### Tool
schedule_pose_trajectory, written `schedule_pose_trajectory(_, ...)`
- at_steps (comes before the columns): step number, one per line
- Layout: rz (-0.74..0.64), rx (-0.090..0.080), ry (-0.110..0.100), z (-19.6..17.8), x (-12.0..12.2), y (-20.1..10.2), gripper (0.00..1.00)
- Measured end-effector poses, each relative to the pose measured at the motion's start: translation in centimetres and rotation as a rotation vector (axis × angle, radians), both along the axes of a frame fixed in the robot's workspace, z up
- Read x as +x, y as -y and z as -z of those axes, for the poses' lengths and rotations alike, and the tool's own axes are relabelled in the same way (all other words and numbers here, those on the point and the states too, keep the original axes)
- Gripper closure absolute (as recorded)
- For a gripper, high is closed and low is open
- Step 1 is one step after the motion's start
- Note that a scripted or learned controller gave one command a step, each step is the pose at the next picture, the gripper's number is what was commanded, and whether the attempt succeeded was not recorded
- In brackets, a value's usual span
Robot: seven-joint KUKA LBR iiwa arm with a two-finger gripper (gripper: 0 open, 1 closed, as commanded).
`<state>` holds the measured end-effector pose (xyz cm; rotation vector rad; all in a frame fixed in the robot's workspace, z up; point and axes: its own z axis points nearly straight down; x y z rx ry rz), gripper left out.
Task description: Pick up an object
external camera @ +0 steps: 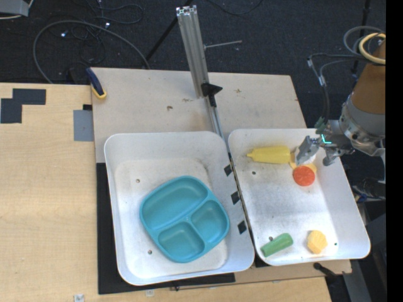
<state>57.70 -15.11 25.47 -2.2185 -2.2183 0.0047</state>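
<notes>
Two white bins (pixel 126 168), no legible writing anywhere.

- The bench is evenly and fairly brightly lit from above; the two white bins, the left bin (pixel 119 168) and the right bin (pixel 343 222), are the brightest areas yet keep their surface detail and show no harsh glare.
- The floor behind the bench is very dark, with cables only faintly readable.
- Shadows are soft and short: a faint one under the blue divided tray (pixel 184 218) and small ones beside the orange ball (pixel 304 176) and the green piece (pixel 277 245).
- Sharpness is moderate; small items look slightly soft and grainy.
- The arm (pixel 368 106) at the right edge looks softer than the bench.
</notes>
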Motion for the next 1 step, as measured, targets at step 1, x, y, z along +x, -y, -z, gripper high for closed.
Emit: schedule_pose_trajectory(1,0.000,0.000,0.002,-0.11,0.06,0.01,0.00)
